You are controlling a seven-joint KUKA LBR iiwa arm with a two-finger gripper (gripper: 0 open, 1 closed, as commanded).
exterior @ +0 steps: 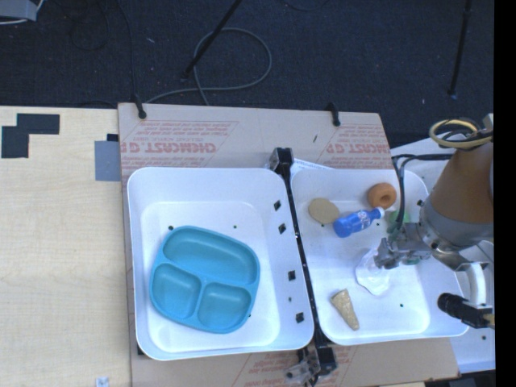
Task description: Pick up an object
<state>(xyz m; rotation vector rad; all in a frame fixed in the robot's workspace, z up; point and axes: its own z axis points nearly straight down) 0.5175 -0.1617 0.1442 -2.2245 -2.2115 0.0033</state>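
White, crumpled, soft-looking piece (375, 278) lying flat in the right-hand shallow white bin (419, 317), directly under the gripper (390, 256), so likely the chosen target. Scattered loosely elsewhere in that bin: blue plastic bottle (355, 222), orange ring-shaped doughnut toy (382, 195), tan oval piece (323, 210), beige cone (345, 309). Blue three-compartment plastic tray (205, 278) resting in the left-hand white bin (141, 216). Impossible to tell whether gripping or not; contact with the white piece unclear.

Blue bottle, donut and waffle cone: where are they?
Blue bottle (355, 222): camera view, middle of its body.
Donut (382, 195): camera view, on its orange ring.
Waffle cone (346, 308): camera view, middle of the cone.
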